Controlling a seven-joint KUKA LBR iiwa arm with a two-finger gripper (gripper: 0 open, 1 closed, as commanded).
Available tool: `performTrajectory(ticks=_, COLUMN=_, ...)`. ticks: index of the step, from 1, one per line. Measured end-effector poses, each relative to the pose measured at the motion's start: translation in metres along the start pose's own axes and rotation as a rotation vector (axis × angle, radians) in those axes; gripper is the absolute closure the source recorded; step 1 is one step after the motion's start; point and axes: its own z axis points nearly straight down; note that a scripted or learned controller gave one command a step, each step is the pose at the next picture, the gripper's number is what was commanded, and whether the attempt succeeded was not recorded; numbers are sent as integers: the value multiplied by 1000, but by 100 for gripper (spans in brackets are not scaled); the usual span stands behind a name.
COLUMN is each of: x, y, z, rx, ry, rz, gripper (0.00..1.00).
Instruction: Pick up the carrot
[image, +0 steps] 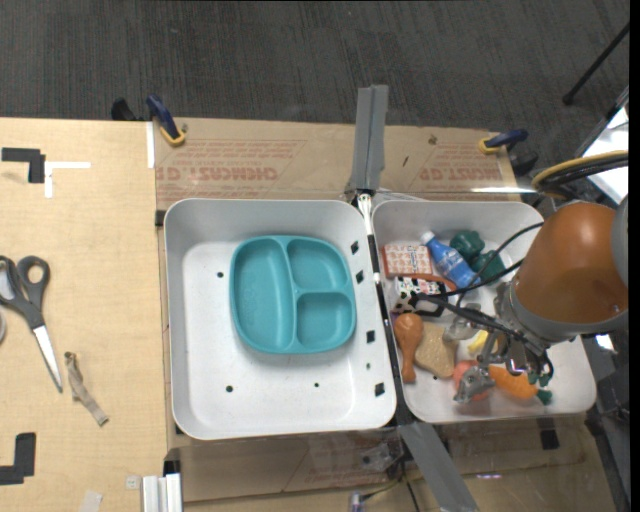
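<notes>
- The carrot (517, 383) lies in the right bin (570, 400), near that bin's front right corner, orange with a green tip toward the right.
- The claw (487, 372) sits low in the right bin, just left of the carrot and over a pile of toy food; whether it is wide or narrow cannot be told, as dark cables and clutter hide it.
- The arm (570, 270), with its orange band, covers the right bin's right side.
- A toy drumstick (407, 338) and a bread slice (436, 354) lie left of the claw.
- A blue bottle (451, 262) and a printed box (406, 260) lie at the back of the right bin.
- The left bin (190, 330) holds a teal divided plate (293, 295).
- Scissors (32, 300) rest on the tabletop (80, 240) at far left.
</notes>
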Motion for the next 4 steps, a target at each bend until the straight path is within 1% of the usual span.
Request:
performTrajectory(ticks=1, x=-3, y=-86, z=0, rx=5, ry=1, rz=-36, gripper=0)
performTrajectory(ticks=2, x=-5, y=-105, z=0, rx=3, ry=2, rz=-13, gripper=0)
performTrajectory(ticks=3, x=-90, y=-99, z=1, rx=1, ry=4, rz=34, gripper=0)
performTrajectory(ticks=4, x=-13, y=-89, z=-4, rx=4, ry=-26, rz=40, gripper=0)
